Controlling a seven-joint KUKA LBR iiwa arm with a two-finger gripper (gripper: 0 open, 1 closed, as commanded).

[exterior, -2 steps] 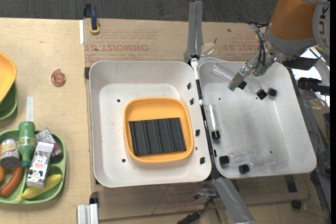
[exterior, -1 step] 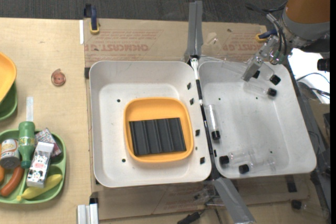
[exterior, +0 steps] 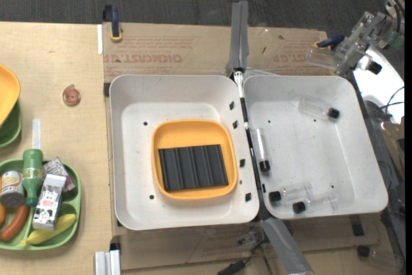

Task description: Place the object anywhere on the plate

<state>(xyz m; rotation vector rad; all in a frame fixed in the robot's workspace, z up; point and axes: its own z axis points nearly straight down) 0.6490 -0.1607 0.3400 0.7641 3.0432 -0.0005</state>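
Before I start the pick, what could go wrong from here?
1. The clear plastic tubes with black caps are see-through against the right white bin, so a grasp may miss.
2. One tube lies along the divider wall and others near the front wall, leaving the hand little room.
3. The orange square plate already carries a dark ribbed block; a round tube may roll off it.

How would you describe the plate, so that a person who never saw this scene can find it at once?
Start at the two white bins side by side and take the left bin. In its middle lies the plate, a squarish orange dish with rounded corners. It is the only coloured thing in either bin, and a dark ribbed block lies on it, while the right bin holds clear vials with black caps.
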